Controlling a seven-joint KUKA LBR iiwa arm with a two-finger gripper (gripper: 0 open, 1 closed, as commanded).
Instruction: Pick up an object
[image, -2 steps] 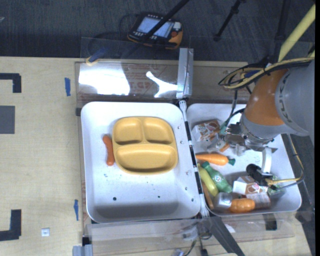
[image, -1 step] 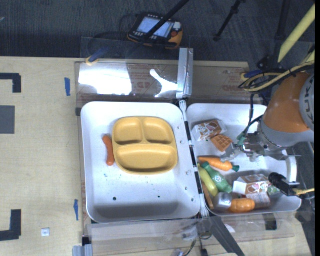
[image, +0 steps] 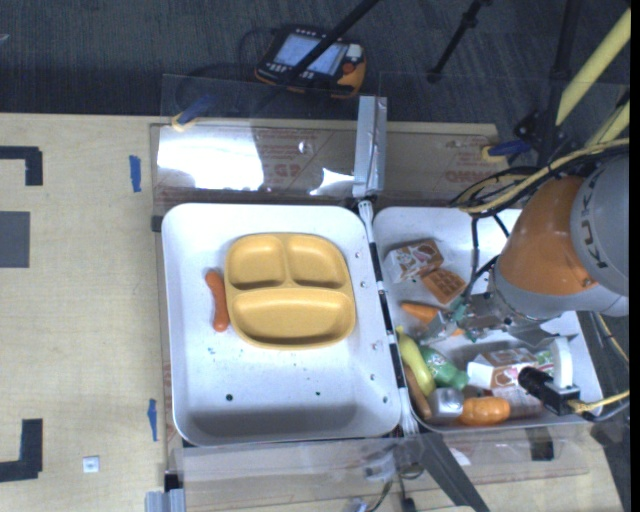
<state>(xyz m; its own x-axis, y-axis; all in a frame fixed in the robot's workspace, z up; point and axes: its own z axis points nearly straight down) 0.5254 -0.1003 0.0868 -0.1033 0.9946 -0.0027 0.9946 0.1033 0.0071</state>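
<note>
A wooden bench (image: 80, 330) marked with black tape corners stretches across the left of the camera view. Next comes the left bin (image: 190, 300), which holds a yellow divided plate (image: 290, 288) near its middle; an orange sausage-shaped toy (image: 218, 300) lies just beside the plate's left edge, lengthwise along it. The right bin (image: 400, 222) sits alongside, the two rims touching down the centre. In it are crowded small items: a brown snack packet (image: 413, 260) near the top, an orange cracker packet (image: 444, 285) just below it, a small carrot (image: 420, 312), a yellow banana (image: 416, 366) along the bin's left wall, a green toy (image: 443, 368) beside it, and an orange fruit (image: 485, 410) at the bottom edge, with a white-and-red packet (image: 505, 377) close above it. The grey arm (image: 560, 250), with its orange band, reaches in from the right, and its gripper (image: 478, 322) is down among the items in the middle of the right bin. Whether the gripper is spread or pressed together cannot be told from this angle, nor whether it pinches anything.
</note>
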